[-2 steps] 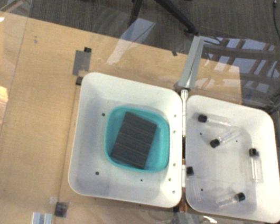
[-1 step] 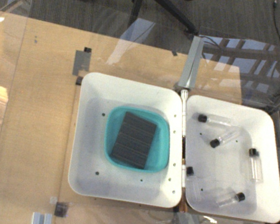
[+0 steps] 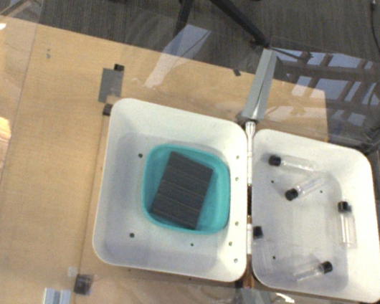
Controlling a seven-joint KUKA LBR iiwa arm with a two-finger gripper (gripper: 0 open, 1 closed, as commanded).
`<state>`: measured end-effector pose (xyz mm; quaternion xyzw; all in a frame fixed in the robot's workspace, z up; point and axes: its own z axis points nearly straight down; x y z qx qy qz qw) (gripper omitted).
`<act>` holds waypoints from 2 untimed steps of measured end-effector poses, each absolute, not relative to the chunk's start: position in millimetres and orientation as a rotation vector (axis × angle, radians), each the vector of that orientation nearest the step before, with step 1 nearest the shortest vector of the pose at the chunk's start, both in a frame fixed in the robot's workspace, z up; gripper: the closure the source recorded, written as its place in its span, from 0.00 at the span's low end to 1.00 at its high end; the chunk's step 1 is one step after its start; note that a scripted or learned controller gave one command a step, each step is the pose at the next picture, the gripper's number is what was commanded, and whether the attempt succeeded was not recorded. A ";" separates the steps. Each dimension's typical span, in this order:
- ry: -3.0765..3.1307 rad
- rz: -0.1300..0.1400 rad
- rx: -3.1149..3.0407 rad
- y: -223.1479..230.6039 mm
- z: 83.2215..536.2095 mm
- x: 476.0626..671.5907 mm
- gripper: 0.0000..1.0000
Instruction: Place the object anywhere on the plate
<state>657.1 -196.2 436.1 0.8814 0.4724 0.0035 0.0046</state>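
From above the bench, the dark ribbed block point(image 3: 182, 190) lies flat in the middle of the teal plate point(image 3: 152, 177), which sits at the centre of the left bin point(image 3: 119, 172), so the placing looks done to me. Whether the tool is released or clenched I cannot tell. The right bin point(image 3: 375, 217) holds several clear black-capped vials point(image 3: 305, 185) scattered toward its edges; next, I'd only expect a check.

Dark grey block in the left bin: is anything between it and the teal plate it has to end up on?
Nothing visible stands in the way. The dark grey block already lies flat on the teal plate in the left bin. The clear tubes with black caps lie apart in the right bin.
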 end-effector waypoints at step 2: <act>1.278 0.011 2.862 -195.1 436.4 653.2 0.00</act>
